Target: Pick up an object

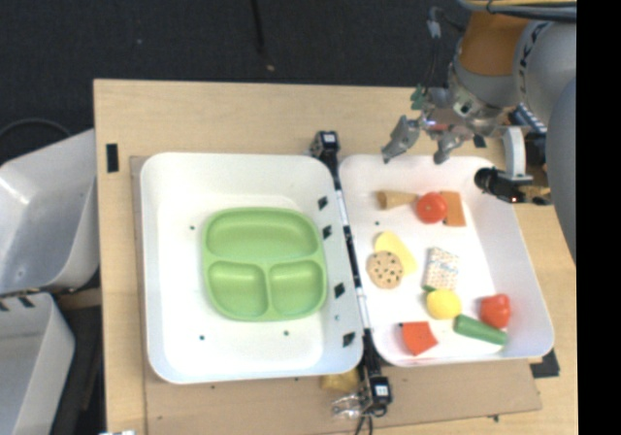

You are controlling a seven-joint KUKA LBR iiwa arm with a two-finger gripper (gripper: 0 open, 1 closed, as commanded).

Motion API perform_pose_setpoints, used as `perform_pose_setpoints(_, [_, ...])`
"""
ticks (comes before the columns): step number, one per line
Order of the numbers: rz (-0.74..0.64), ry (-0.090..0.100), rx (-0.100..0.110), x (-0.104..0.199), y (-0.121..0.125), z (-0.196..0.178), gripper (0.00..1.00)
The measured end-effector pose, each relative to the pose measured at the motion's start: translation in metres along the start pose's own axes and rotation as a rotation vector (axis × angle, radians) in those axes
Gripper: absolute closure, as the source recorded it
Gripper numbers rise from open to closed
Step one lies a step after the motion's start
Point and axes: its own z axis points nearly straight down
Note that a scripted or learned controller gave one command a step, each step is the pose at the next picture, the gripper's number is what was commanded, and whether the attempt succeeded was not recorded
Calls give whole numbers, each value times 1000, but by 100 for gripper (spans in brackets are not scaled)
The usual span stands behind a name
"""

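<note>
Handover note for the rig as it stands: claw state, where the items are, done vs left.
Claw: open, holding nothing, hovering over the back edge of the right bin.
Right bin items: tomato, cookie, patterned carton, lemon, green vegetable, red wedge.
Left bin: green divided plate.
Done: no pick so far.
Left: descend, grasp one item, lift. The tomato looks nearest.

A green three-compartment plastic plate lies in the left shallow white bin, while the right shallow white bin holds a round red tomato toward the top, a spotted round cookie at centre-left, and a yellow lemon lower down.
</note>
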Motion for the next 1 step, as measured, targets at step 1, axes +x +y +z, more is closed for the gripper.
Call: perform_pose_setpoints(1, [4, 2, 14, -14, -63, 105, 0])
